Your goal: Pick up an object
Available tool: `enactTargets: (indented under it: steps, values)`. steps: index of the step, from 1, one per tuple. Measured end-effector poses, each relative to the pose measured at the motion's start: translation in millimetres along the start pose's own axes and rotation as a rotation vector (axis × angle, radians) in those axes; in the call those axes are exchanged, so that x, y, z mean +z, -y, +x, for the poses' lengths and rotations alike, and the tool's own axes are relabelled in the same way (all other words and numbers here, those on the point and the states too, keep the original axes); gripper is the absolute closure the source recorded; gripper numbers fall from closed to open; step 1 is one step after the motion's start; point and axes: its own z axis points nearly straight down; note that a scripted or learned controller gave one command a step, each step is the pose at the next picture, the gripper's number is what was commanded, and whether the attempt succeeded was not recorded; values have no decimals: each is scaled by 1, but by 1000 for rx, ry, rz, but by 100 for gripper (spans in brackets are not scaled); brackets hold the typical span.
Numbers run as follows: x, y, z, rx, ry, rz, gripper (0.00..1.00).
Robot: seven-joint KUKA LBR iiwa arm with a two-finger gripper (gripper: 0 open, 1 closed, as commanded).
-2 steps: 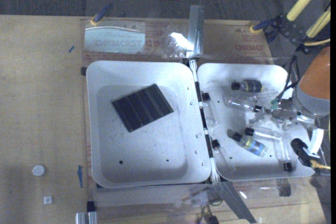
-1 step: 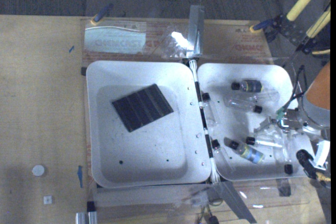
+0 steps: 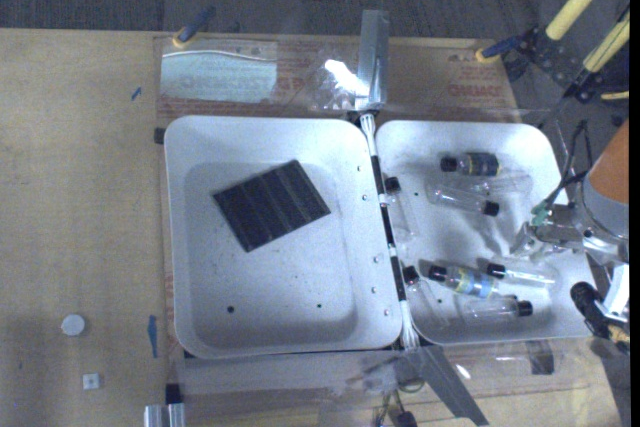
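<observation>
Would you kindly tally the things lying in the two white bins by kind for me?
Dark ribbed flat pad, in the left bin: 1
Clear vials with black caps, in the right bin, as far as the view lets me tell: 6 ()
Total: 7

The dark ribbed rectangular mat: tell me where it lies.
The dark ribbed rectangular mat lies tilted in the left white bin, toward its upper half, alone there.

Two white bins on table (image 3: 80, 165)

Dark ridged mat (image 3: 271, 204) is seen in left bin (image 3: 190, 145); clear vials (image 3: 470, 285) are scattered in right bin (image 3: 420, 140).
</observation>
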Motion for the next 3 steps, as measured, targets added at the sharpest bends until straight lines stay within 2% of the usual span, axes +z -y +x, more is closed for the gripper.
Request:
enactTargets:
  steps: [1, 2, 3]
  values:
    - [10, 26, 92, -47, 7, 8, 100]
    - [-122, 2, 105, -65, 9, 5, 100]
    - [-126, -45, 121, -107, 9, 5, 100]
